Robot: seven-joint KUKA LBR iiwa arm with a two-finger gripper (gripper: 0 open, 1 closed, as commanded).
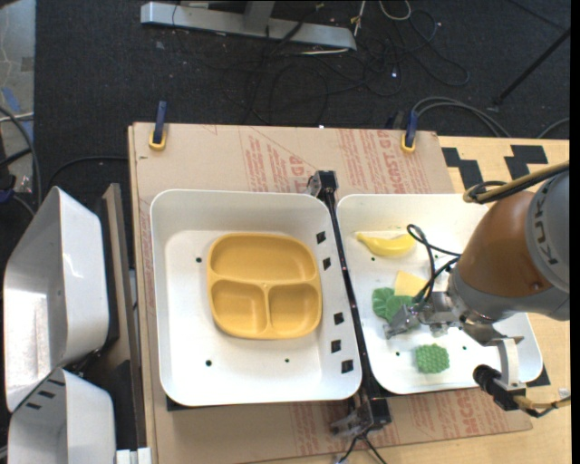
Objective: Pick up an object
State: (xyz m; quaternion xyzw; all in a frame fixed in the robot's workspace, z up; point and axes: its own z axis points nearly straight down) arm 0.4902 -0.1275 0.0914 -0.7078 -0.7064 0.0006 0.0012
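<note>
A cardboard sheet [272, 154] with red print covers the bench, and two clamps [159, 127] with yellow tips hold its far edge. On it stand two white bins side by side: the left bin [172, 299] and the right bin [362, 213], touching along a black strip with small black clips. At the left edge there are two more white tubs [54, 281], tilted. Beyond the bench, black cables [299, 86] lie on dark floor, near a grey metal bar [245, 23].
</note>
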